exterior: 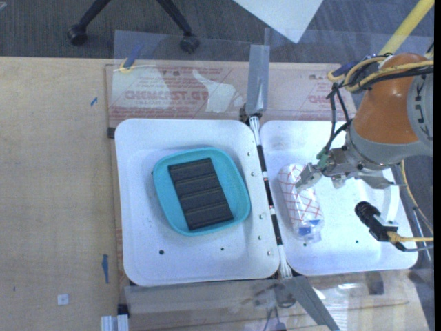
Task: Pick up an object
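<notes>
Bottle lies in the right bin, near its left wall, with your pincer at its upper end; whether that pincer is spread, you cannot tell. Centre over the bottle's middle, straddle its width, then squeeze

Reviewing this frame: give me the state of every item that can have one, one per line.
Teal tray: flat in the left bin, carrying a dark ribbed block.
Bottle with red-checked wrap: lying on its side in the right bin.
Gripper: above the bottle's upper end; grasp unclear.
</notes>
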Available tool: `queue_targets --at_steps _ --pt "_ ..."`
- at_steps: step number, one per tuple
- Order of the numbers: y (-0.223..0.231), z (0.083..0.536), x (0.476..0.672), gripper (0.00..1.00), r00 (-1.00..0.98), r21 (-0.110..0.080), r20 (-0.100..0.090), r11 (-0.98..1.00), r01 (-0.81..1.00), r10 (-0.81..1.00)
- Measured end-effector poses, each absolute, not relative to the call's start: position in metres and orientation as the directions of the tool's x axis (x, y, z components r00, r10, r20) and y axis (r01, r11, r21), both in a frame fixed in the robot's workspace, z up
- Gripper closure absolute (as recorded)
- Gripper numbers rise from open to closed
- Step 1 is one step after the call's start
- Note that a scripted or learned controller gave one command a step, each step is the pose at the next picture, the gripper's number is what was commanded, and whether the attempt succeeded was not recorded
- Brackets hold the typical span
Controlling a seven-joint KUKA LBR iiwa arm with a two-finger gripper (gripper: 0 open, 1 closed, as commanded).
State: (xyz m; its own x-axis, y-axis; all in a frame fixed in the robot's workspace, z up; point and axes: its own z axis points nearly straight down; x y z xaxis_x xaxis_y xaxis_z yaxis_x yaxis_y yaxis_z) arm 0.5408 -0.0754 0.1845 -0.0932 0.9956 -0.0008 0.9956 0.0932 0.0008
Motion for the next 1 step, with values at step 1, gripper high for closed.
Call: queue_targets --at_steps 1 --pt "-0.0964 0.097 0.5317 0.0 -0.151 0.008 -0.003 0.151 0.988 0.988"
